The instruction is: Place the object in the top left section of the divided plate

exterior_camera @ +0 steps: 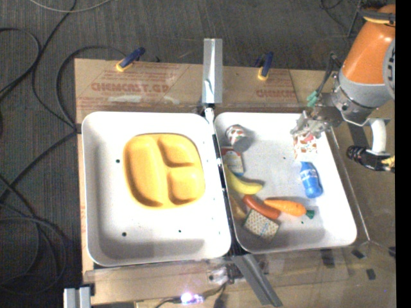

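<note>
Claw point(309, 131): over the right bin's far corner, finger state impossible to tell
Carton point(307, 147): directly beneath the claw, likely pick
Plate point(164, 169): far left of claw; lift high across the divider, lower gently

I see my arm point(369, 56) reaching in from the right edge of the camera view, its orange band uppermost and the grey wrist section just below it. The wrist slants down and to the left. The claw point(308, 128) hangs at its end, pointing downward, low over the upper right part of the right-hand bin.
</note>
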`<state>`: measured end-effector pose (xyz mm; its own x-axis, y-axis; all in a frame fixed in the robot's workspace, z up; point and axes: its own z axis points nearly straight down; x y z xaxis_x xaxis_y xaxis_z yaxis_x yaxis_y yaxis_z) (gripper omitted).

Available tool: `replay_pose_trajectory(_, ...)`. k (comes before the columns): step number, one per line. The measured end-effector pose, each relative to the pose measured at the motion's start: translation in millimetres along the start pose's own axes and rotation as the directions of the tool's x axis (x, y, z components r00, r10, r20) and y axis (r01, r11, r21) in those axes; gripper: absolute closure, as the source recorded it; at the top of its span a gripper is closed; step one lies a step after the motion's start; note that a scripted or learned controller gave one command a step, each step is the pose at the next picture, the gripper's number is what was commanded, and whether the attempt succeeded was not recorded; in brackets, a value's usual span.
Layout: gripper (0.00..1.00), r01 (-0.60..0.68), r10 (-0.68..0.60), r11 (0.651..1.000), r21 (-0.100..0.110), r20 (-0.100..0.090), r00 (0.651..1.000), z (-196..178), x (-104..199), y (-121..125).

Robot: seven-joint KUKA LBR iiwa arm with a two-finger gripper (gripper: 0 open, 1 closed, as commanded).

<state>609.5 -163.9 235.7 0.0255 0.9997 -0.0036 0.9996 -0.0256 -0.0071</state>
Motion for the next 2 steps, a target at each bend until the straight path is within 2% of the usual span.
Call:
replay_pose_trajectory(1,1.0,0.143,-0.143,0.99,0.0,-0.003,0.99,46,3,-31)
replay_pose_trajectory(2,1.0,0.337,-0.337,0.942,-0.002,-0.005,0.942,114,55,-63)
